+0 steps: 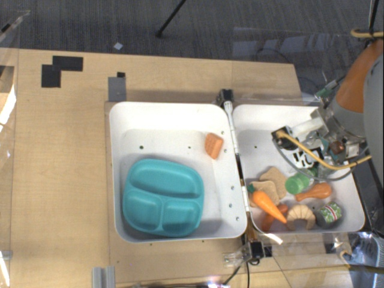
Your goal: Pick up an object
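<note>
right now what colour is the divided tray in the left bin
Teal, a blue-green; the tray shows plainly in the camera view.

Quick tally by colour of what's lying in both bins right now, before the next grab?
Teal: 1, the teal divided plastic plate
Orange: 3, the orange wedge piece, the orange toy carrot, the orange toy squash
Tan: 2, the tan toast slice, the tan croissant
Green: 1, the green round piece
Dark: 1, the dark small can
Total: 8

I see two white bins [174, 116] on a tan bench [60, 179]; a teal divided tray [162, 197]; a salmon-orange piece [213, 144]; an orange carrot [268, 205] with green top; a green round thing [296, 184], possibly a cup; grey arm [366, 95], orange band.
</note>
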Action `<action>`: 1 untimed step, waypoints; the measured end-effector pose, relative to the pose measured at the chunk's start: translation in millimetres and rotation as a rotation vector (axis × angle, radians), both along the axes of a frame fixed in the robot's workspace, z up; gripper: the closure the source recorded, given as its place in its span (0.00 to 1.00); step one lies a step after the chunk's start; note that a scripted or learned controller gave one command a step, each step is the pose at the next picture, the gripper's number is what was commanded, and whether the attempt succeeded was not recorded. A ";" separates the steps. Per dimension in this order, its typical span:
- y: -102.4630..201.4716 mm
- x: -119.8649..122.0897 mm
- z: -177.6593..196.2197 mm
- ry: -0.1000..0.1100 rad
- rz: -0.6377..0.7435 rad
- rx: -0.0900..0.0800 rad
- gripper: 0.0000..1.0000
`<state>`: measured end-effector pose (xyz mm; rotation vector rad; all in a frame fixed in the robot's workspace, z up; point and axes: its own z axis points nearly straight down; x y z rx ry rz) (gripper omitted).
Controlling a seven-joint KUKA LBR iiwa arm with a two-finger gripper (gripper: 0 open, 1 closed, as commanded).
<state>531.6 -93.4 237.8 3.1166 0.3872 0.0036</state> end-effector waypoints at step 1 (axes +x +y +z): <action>-50.2 -23.4 44.6 -0.001 0.088 -0.001 1.00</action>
